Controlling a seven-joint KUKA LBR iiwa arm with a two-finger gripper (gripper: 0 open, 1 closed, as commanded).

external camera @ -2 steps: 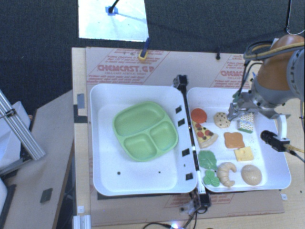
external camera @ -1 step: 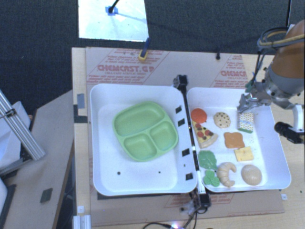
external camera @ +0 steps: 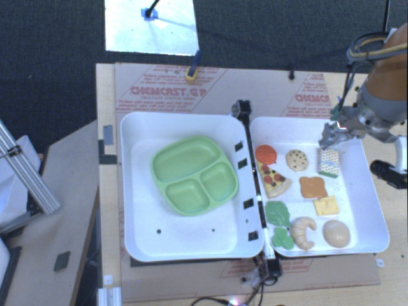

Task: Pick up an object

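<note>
Right bin [external camera: 376, 215], end effector [external camera: 333, 136] above

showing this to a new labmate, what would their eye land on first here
Probably the green divided plate, alone in the left bin and the brightest thing on the bench. Next comes the cluster of toy food in the right bin: a pizza slice, a cookie, a croissant and an egg. The grey and orange arm's tool hangs over that bin's far right corner, just above a speckled block.
</note>
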